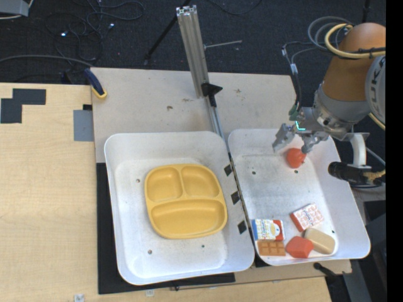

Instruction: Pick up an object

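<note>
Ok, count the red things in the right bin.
2: a ball near the far side under the pincer, and a block at the near edge beside the tan one.

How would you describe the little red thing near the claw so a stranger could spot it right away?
Start at the right-hand white bin. Near its far edge, just below the claw, sits a small round red-orange object. Unlike the cluster of items in the bin's near corner, it lies alone.

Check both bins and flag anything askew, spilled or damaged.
Nothing looks spilled or damaged. The yellow tray lies flat in the left bin, slightly turned against its sides. The small items are crowded into the right bin's near corner, except a red ball under the claw.
</note>
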`<state>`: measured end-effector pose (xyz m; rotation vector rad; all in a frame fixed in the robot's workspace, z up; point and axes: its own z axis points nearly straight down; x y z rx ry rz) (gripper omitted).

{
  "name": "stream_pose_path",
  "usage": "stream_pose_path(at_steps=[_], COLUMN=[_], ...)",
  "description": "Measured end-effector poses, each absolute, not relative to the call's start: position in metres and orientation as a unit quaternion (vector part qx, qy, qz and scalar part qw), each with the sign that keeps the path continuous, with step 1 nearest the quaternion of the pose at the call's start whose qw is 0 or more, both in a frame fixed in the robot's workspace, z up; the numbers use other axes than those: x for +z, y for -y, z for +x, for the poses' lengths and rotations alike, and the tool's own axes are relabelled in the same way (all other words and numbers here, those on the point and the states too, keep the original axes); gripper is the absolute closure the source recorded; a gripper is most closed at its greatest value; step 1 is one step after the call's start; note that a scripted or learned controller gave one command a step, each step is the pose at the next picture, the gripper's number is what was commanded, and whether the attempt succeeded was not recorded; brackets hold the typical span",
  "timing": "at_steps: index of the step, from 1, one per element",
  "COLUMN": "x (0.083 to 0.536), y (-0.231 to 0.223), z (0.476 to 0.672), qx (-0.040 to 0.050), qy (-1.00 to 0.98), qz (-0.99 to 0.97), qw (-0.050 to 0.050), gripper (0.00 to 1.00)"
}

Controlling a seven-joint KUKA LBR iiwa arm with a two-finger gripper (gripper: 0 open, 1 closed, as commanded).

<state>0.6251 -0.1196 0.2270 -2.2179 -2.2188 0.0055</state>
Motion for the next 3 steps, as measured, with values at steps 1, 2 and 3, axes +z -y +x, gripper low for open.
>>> stream_pose_path(at_steps=[1,2,3], x=[0.228,0.18,0.133], y=[0.12,0.113,0.109], z=[0.626,0.631,0.623], qx=[0.0009,0.0022,0.0025], qy=[0.707,0.708,0.707], qz=[-0.707,-0.706,-0.707], qw=[0.001,0.003,0.003], gripper=[0.0,0.0,0.0])
